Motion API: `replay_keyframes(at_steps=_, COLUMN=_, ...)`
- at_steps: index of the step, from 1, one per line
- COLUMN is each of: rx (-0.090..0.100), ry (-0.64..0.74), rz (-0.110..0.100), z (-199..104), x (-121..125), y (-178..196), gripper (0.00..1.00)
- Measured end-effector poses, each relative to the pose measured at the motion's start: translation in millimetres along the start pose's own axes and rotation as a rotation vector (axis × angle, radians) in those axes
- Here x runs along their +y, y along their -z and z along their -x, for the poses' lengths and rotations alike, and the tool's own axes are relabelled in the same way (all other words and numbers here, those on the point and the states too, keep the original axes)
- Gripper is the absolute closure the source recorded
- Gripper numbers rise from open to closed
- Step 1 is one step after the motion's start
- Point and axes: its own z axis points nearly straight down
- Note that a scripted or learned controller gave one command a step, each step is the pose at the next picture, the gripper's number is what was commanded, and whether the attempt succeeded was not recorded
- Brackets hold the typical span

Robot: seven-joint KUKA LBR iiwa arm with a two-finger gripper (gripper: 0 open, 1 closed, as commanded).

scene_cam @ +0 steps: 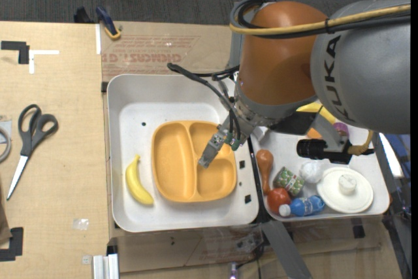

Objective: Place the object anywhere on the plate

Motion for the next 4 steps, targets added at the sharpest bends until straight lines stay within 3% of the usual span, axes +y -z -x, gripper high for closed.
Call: replay_keyframes(at_steps=4, rx=0.0, ry=0.0, rz=0.0, z=0.0, x=0.0, y=0.0, gripper=0.0)
